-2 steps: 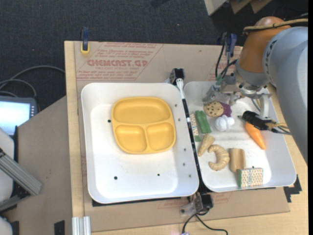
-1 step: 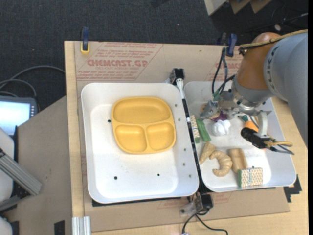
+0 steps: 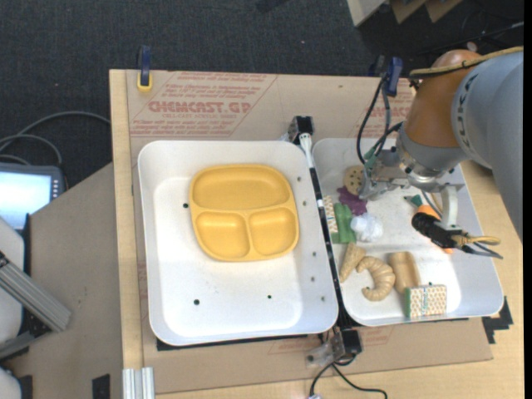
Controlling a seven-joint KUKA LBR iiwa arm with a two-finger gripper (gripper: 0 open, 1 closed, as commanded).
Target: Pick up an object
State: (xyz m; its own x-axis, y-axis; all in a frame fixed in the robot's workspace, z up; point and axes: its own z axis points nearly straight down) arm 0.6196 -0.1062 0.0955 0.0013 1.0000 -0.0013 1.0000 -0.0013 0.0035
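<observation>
My gripper (image 3: pixel 372 181) hangs low over the far left part of the right bin (image 3: pixel 482 293), under the grey wrist and its orange band. Just to its left lies a round tan perforated disc (image 3: pixel 355 175), with a purple grape bunch (image 3: pixel 348 199) in front of that. Nearer the front are a green piece (image 3: pixel 342 224), a white crumpled lump (image 3: pixel 366 226), a pale horn-shaped piece (image 3: pixel 350 257), a croissant (image 3: pixel 378 278), a tan roll (image 3: pixel 405 268) and a small green-and-white box (image 3: pixel 426 300). Nothing shows held in the gripper.
The left bin (image 3: pixel 166 248) holds a yellow compartment tray (image 3: pixel 244 210). A ridge where the two bins meet (image 3: pixel 320 223) runs just left of the objects. The bench's cardboard top (image 3: pixel 208 102) lies behind the bins.
</observation>
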